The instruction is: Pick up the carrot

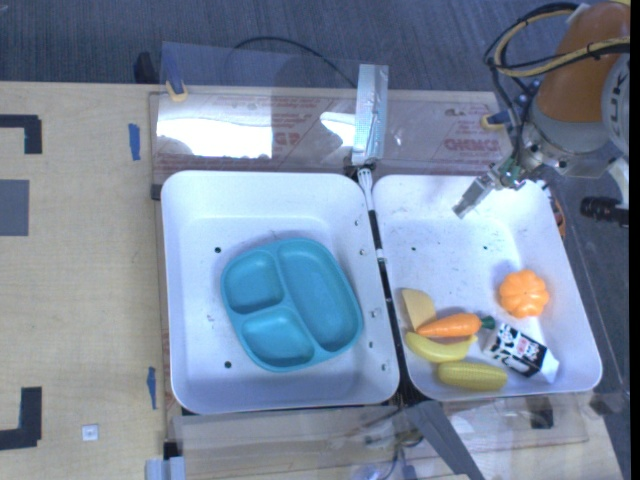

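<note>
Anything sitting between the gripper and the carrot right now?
In the camera view, no. The gripper hangs over the far part of the right bin, and bare white floor runs from there down to the carrot, which lies on a banana.

faint reddish print on the clear panel (300,128) behind the bins, mirrored and unreadable. black-and-white pattern on the small carton (520,351), no legible lettering.

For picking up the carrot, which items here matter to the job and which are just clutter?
Belongs to the job:
- carrot, lying in the right bin across the yellow pieces
- end effector, above the bin's far side, apart from the carrot

Just lying about:
- small orange pumpkin
- banana
- yellow oblong piece
- black-and-white carton
- blue divided tray in the left bin
</note>
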Controlling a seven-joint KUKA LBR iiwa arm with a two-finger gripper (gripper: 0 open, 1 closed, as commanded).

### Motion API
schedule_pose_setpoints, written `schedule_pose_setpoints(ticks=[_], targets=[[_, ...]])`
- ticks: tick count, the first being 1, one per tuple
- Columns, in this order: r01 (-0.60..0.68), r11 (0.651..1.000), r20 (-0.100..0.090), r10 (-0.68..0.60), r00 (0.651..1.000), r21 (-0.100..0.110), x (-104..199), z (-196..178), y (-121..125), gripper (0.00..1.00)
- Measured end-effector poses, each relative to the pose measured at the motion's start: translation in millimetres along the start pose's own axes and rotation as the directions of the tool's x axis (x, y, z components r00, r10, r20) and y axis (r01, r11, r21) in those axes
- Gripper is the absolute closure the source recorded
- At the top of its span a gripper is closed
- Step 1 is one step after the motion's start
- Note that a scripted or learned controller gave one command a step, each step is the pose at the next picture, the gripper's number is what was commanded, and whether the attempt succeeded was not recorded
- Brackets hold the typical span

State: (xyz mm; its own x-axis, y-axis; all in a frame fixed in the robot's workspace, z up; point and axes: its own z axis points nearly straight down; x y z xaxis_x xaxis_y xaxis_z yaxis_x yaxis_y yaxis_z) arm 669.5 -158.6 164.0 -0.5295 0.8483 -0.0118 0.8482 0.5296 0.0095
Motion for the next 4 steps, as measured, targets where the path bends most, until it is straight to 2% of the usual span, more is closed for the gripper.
schedule_pose_setpoints(ticks=[1,2,3,4], targets=[[0.117,0.993,-0.007,-0.117,0.993,0.006,10.0,-37.1,-101.7,0.00],[0.256,0.967,-0.018,-0.256,0.967,0.008,30.1,70.3,-148.7,0.00],[0.345,0.939,-0.003,-0.345,0.939,-0.002,68.2,-32.7,-107.1,0.00],[0.342,0.940,-0.004,-0.342,0.940,-0.001,67.7,-39.4,-108.0,1.00]])
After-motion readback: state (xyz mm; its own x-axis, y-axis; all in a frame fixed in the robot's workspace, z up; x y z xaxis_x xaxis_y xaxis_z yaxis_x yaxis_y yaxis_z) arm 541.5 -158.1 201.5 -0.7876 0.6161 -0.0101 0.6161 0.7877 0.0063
